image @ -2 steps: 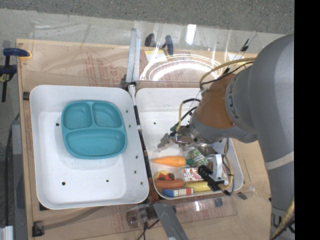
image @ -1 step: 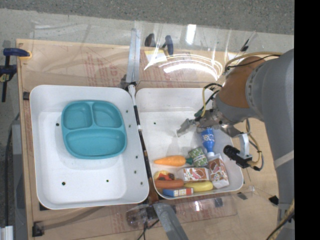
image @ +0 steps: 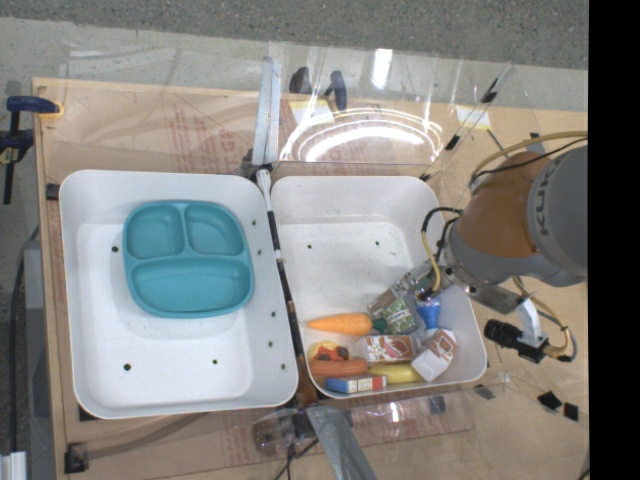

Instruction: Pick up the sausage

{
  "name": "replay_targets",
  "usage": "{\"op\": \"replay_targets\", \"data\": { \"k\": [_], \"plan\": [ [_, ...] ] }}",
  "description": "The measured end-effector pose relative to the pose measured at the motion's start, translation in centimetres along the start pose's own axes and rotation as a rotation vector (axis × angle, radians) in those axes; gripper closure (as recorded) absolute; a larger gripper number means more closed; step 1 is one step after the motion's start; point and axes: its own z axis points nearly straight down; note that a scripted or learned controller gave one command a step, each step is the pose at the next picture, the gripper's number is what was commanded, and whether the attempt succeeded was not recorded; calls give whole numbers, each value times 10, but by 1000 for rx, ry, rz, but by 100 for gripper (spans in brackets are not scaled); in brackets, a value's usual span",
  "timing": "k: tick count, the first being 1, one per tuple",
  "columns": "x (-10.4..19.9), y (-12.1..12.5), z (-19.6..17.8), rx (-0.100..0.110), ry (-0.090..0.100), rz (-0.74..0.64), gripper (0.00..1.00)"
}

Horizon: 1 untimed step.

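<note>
I have the pincer (image: 400, 306) down in the right bin (image: 345, 203), among the toy food heaped at its near end. Whether it is apart or together I cannot tell from this slanted view. The sausage (image: 338, 367), reddish-brown, lies below and to the left of the pincer, just under the carrot (image: 341, 323), apart from the tool. So I judge the pick not yet made: reach, grasp and lift remain.
</note>
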Motion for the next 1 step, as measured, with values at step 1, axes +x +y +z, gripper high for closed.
{"op": "replay_targets", "data": {
  "k": [1],
  "plan": [
    [161, 20, -98, 2, -13, -68, 0]
  ]
}}
